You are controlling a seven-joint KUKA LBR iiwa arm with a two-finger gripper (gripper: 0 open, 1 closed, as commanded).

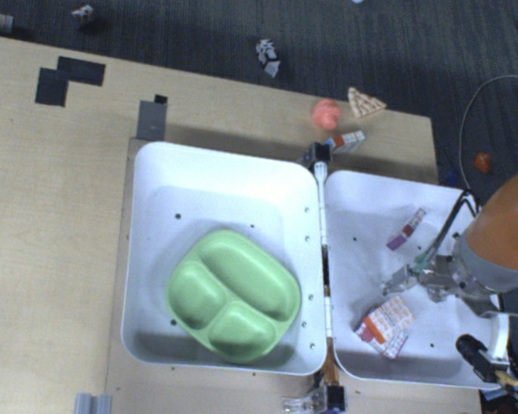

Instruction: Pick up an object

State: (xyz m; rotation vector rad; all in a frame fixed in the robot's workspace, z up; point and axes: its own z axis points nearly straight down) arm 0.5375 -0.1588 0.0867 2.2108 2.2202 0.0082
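The right bin (427, 366) holds a white and orange packet (385, 324) near its front and a small pink-purple tube (406, 228) toward its back. My gripper (404, 275) hangs over the middle of this bin, just above and behind the packet, and reaches in from the right. It stands open with nothing between its fingers. A green divided plate (233, 293) lies tilted in the left bin (162, 189).
On the bench behind the bins lie a pink ball (325, 113), a tan triangular piece (365, 103) and a small red-tipped tube (345, 141). A raised rim (320, 247) separates the two bins.
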